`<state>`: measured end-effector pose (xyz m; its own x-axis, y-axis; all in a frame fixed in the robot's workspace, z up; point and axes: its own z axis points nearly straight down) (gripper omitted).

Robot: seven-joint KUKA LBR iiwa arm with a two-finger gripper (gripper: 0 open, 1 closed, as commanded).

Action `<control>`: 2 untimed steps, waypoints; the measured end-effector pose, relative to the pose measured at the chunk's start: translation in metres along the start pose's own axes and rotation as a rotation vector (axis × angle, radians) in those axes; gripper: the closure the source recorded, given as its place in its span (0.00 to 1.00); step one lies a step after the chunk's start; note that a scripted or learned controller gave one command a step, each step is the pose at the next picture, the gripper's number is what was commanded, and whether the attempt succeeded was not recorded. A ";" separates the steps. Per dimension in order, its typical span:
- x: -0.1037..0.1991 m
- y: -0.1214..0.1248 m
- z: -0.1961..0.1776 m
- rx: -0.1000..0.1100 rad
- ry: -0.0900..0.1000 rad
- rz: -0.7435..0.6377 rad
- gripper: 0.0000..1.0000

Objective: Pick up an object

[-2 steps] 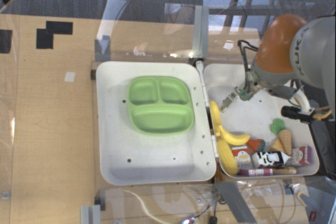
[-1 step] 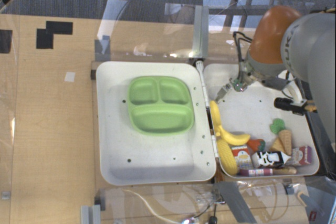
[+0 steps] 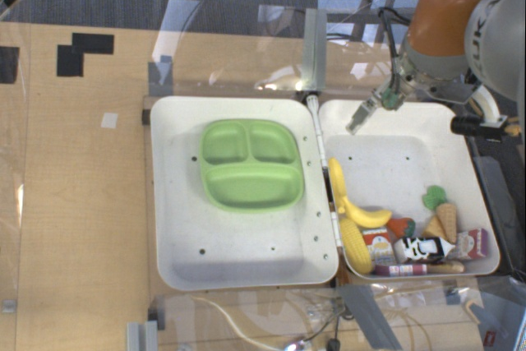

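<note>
Two white bins sit side by side on my table, and I take them from the biggest thing down. On my right the arm reaches in, grey with its orange band, over the far edge of the right bin. Its jaws hang at the end of a slim tilted tool, above the bin's far left corner, with bare white floor under them. I cannot tell from here whether they are apart or together, and I see nothing between them.

Filling the middle of the left bin is a green divided plate, lying flat.

All the loose things crowd the near end of the right bin, well apart from the jaws. One banana curves along the left wall, with a corn cob just beside it toward me. Next come a small red-and-white carton, a black-and-white toy, a pink box, an ice-cream cone and a green leafy piece. A thin pink stick lies along the near wall.
</note>
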<state>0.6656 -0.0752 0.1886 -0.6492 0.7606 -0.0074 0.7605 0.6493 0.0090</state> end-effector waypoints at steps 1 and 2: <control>0.010 -0.028 0.092 0.001 0.002 -0.153 0.00; 0.018 -0.078 0.000 0.002 0.000 -0.136 0.00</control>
